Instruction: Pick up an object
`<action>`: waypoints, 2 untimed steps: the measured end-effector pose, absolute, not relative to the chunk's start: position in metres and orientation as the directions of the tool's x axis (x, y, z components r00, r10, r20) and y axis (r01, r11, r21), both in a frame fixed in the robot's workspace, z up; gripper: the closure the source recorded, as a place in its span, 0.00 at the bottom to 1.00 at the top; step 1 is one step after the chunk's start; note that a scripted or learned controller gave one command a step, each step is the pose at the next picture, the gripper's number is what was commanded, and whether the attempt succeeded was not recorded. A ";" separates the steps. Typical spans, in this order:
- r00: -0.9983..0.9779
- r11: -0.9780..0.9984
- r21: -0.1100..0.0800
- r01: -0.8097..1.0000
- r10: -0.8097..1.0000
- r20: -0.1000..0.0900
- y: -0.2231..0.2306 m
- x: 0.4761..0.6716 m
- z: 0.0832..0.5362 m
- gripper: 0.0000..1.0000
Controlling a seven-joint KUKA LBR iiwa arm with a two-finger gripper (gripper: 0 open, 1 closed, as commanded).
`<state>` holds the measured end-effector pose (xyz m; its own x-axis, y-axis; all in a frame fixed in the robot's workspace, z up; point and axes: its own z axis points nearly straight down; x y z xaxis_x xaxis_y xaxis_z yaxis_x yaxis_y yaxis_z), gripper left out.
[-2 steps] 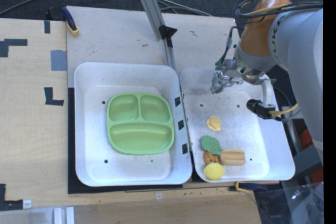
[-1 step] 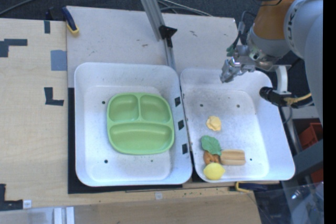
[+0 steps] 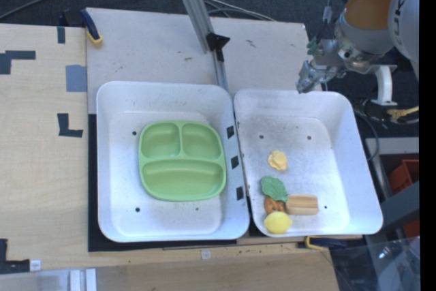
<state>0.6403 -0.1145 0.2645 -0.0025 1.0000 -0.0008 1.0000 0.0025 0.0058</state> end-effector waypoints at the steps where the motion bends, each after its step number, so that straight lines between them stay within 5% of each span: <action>1: -0.006 0.006 -0.001 1.000 1.000 0.001 -0.060 0.655 0.252 1.00; 2: -0.007 0.007 -0.003 1.000 1.000 0.001 -0.003 0.654 0.239 1.00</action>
